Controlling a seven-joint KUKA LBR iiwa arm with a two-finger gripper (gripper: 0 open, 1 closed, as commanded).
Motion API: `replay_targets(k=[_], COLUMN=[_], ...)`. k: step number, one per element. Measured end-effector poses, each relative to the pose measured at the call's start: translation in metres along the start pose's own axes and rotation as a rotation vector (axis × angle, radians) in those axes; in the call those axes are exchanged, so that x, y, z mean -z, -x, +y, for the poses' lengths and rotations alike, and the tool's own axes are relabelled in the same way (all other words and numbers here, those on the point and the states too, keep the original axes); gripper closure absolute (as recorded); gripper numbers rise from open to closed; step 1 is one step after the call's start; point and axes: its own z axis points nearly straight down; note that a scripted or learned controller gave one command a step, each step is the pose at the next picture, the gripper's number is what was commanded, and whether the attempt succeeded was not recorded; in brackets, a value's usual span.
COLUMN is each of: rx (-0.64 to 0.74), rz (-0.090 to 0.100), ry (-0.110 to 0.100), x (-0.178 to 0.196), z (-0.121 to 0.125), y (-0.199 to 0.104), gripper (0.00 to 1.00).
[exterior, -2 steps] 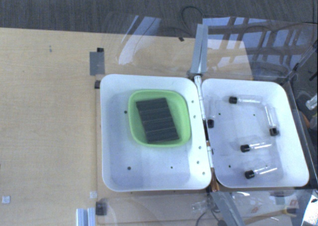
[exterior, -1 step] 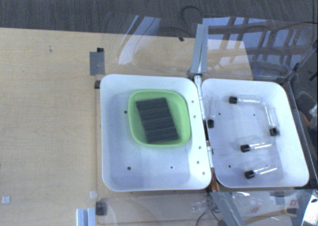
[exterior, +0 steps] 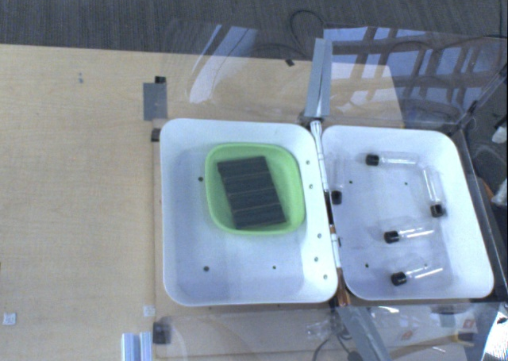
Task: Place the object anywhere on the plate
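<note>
— On the bench, what have we got?

— Two white bins side by side. The left bin (exterior: 178, 272) has a green plate (exterior: 295, 193) in its upper half, square with rounded corners. A dark ribbed block (exterior: 252, 191) lies on the plate, a bit tilted, well inside the rim.

— So the block sits on the plate?

— Yes, flat on it, roughly centred, touching nothing else that I can see.

— And the right bin (exterior: 468, 272)?

— Clear tubes with black caps, scattered. One (exterior: 390, 160) lies near the top, one (exterior: 432, 190) along the right side, one (exterior: 408, 233) lower down, one (exterior: 414, 275) near the bottom edge. A small black cap (exterior: 336, 197) shows by the left wall; whether a tube is attached to it I can't tell. They are all apart from each other.

— Any writing? Labels, a brand?

— None I can read. The block shows ridges across it, no lettering. The tubes are too small to tell.

— What about the gripper, spread or pressed together?

— I can't say from here; nothing I see settles it.

— Anything else on the bench?

— A grey metal bar (exterior: 319, 86) runs up from where the bins meet, and a small grey bracket (exterior: 155, 99) sits on the wood above the left bin's corner. The wood (exterior: 71, 193) to the left is pale and plain.
</note>
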Motion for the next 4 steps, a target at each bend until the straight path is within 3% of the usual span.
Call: replay_targets(k=[1, 3, 4], rx=[0.312, 0.917, 1.132], rz=[-0.002, -0.002, -0.001], ry=[0.000, 0.001, 0.000], x=[0.034, 0.034, 0.034], z=[0.000, 0.004, 0.005], y=[0.000, 0.010, 0.010], gripper=[0.00, 0.00, 0.00])
